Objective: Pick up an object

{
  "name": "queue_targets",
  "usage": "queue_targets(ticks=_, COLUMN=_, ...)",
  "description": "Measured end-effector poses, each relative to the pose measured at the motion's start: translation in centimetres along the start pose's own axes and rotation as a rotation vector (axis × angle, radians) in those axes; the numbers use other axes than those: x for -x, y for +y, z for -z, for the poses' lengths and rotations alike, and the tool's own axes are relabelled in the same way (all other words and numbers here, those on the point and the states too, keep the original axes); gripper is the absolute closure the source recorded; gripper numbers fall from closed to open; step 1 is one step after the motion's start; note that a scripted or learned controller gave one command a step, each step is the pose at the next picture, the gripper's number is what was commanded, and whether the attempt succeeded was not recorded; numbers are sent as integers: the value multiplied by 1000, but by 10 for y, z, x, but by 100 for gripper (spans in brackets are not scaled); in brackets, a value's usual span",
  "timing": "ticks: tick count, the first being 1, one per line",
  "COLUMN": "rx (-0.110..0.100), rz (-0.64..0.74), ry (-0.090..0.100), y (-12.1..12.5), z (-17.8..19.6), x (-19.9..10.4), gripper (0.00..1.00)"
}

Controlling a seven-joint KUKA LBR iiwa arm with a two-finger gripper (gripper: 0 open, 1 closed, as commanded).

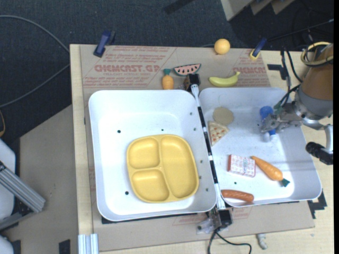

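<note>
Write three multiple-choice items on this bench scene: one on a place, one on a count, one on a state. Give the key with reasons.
1. Where does the yellow three-compartment plastic plate lie?
A. in the left white bin
B. in the right white bin
C. on the cardboard behind the bins

2. How many toy carrots, orange with a green tip, lie in the right bin?
A. none
B. one
C. three

3. How does the yellow plate sit?
A. upside down
B. leaning on the bin wall
C. flat, hollows up

Key: A, the plate rests on the left bin's floor; B, a single carrot lies near that bin's front right; C, all three hollows face the camera.
</note>
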State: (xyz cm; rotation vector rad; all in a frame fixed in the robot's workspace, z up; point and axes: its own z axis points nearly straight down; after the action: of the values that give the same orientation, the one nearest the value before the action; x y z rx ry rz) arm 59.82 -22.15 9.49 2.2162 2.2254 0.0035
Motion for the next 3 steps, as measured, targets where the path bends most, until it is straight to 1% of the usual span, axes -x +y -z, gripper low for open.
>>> queue_targets(ticks=1, rx=-20, rz=-7, ry=0, y=32, z=-11, x=-54, gripper=100)
queue_targets(ticks=2, rx=-4, rz=-3, ry=1, y=10, z=-11, x=-108, gripper=100)
queue_targets(ticks=3, rx=0, rz=-2, ry=0, y=-11, z=91, x=-178, gripper=100)
